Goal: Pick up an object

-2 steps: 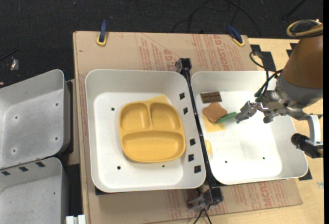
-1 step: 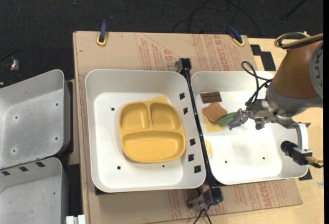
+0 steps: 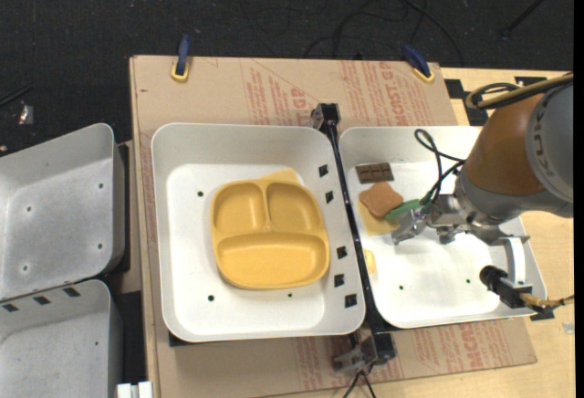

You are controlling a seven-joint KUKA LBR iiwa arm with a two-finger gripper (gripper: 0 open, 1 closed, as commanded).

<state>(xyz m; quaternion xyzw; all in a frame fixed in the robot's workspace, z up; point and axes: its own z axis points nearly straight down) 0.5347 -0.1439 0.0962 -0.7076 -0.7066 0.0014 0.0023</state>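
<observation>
Over the right white bin (image 3: 438,296), near its left wall, the metal two-finger gripper (image 3: 408,225) hovers beside a tan bread-like piece (image 3: 379,198); its opening cannot be told. Approach step; next, descend squarely.

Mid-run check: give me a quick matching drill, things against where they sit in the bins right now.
Things:
1. yellow divided plastic tray
2. dark brown rectangular block
3. tan toast-shaped piece
4. claw

Places:
A. right bin, far edge
B. left bin, centre
C. over the right bin, beside a green item
D. right bin, just nearer than the brown block

Pairs: 1-B, 2-A, 3-D, 4-C
</observation>
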